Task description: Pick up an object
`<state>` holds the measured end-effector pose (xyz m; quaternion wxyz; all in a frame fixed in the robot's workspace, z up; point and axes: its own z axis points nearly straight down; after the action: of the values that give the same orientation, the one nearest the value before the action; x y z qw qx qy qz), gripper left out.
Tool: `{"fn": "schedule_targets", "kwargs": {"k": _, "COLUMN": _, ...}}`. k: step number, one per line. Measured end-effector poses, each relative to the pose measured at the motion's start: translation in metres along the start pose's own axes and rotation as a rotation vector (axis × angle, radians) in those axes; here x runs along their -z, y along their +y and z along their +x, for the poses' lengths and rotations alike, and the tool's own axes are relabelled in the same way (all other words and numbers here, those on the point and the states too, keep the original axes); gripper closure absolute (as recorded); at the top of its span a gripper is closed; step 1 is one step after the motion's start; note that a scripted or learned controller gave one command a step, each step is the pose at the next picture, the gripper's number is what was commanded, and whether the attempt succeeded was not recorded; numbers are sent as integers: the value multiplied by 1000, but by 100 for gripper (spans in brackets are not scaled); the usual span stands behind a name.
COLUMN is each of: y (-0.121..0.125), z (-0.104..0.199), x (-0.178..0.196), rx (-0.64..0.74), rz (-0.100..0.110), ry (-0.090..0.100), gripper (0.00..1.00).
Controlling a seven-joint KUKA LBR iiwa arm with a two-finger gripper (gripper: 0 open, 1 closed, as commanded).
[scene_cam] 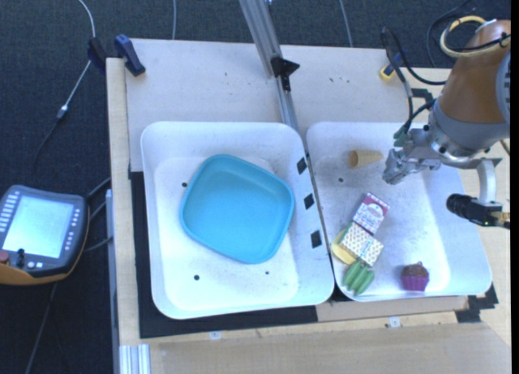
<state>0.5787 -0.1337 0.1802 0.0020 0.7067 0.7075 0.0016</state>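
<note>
My gripper (pixel 395 171) hangs over the upper part of the right bin (pixel 454 279), just right of a small tan cone (pixel 364 158). Nothing shows between its fingers. Lower in the same bin lie a pink and white carton (pixel 370 214), a yellow patterned box (pixel 360 243), a green pea pod (pixel 358 277) and a purple berry-like toy (pixel 414 276). The left bin (pixel 162 153) holds a light blue plate (pixel 237 208).
A metal rod (pixel 259 23) slants down from the top to the seam between the bins. A teach pendant (pixel 39 233) lies off the bench at the left. Cables and a blue clamp (pixel 128 53) sit near the bench's back edge.
</note>
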Motion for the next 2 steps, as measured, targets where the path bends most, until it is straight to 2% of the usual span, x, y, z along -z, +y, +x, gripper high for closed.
{"fn": "schedule_targets", "kwargs": {"k": 1, "y": 1, "z": 0, "x": 38, "rx": -1, "rz": 1, "ry": 0, "gripper": 100}}
{"fn": "schedule_targets", "kwargs": {"k": 2, "y": 18, "z": 59, "x": 35, "rx": 4, "rz": 5, "ry": 2, "gripper": 100}}
